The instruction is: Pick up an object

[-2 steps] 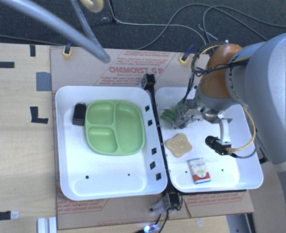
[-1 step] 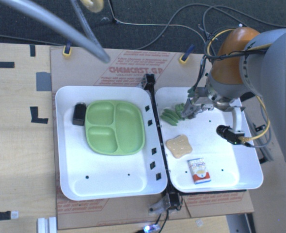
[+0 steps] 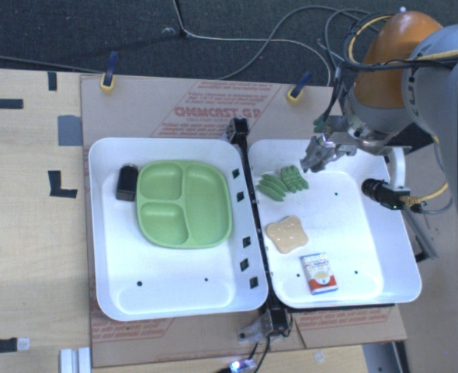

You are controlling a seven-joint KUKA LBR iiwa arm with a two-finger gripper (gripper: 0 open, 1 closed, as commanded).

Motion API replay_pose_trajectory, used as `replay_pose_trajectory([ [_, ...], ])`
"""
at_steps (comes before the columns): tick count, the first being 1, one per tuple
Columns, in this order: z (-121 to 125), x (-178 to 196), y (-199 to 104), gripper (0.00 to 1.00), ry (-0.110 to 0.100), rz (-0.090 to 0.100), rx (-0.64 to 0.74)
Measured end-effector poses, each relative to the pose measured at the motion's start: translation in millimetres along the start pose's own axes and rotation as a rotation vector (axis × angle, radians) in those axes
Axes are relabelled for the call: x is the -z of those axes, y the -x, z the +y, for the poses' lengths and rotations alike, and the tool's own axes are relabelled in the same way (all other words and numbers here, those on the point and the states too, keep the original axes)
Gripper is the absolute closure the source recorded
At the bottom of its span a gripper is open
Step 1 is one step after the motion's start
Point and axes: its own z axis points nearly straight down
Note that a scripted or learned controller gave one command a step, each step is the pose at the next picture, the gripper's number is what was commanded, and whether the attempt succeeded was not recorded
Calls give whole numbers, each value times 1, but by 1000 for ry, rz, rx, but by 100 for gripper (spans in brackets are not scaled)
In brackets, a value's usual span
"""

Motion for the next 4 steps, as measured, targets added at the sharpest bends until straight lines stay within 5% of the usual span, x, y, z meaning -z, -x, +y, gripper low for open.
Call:
replay_pose_trajectory([
  [1, 1, 43, 0, 100, -2, 0, 0],
  [4, -23, 3, -151, 100, -7, 1, 3],
])
